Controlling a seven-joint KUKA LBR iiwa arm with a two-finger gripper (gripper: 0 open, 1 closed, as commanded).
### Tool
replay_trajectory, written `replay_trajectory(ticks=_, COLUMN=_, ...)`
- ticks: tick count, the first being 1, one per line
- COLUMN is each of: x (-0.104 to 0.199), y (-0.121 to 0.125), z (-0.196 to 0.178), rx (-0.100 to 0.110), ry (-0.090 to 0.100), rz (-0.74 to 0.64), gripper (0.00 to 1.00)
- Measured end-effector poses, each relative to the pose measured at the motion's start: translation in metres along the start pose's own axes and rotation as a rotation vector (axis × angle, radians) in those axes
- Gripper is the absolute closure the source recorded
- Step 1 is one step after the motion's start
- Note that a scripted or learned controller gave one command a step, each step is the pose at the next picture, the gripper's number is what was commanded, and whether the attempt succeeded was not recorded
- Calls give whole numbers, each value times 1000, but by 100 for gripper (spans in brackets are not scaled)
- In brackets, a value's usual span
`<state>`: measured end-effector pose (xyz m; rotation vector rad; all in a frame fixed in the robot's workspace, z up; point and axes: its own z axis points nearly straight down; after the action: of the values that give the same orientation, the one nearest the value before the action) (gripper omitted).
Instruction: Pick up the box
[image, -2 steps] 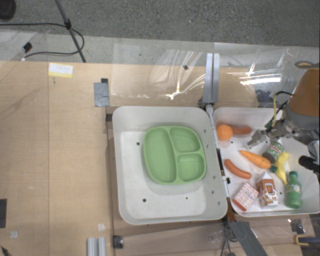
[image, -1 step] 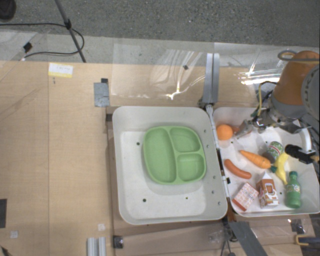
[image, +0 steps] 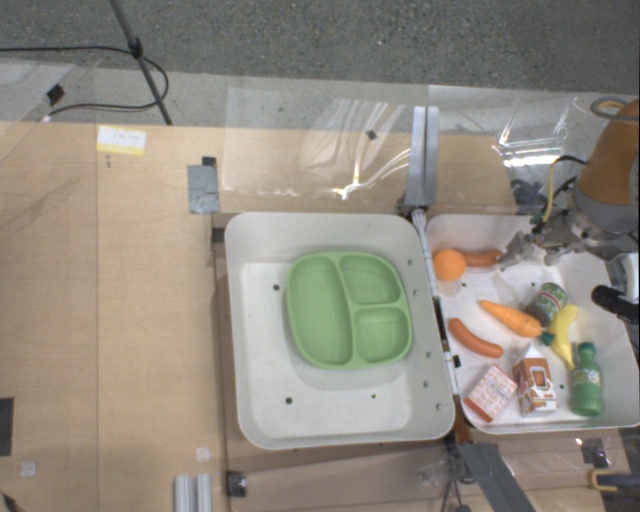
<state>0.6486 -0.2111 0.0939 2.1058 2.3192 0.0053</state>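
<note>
since the small pink-and-white carton box (image: 491, 392) touches the brown carton (image: 536, 385), descend on its free left side — the gripper (image: 535, 243) hovers well apart; finger state: cannot tell.

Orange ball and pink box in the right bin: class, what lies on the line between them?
In the camera view, the sausage lies between the orange ball and the pink box.

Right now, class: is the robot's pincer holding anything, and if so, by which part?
Nothing is seen held. The pincer sits at the right bin's upper edge, apart from the two boxes lying near the bin's front.
</note>
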Motion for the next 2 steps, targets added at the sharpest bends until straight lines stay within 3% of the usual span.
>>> replay_trajectory(ticks=1, x=22, y=-55, z=1, rx=3, ry=2, rz=-104, gripper=0)
replay_trajectory(ticks=2, x=-3, y=-81, z=1, rx=3, ry=2, rz=-95, gripper=0)
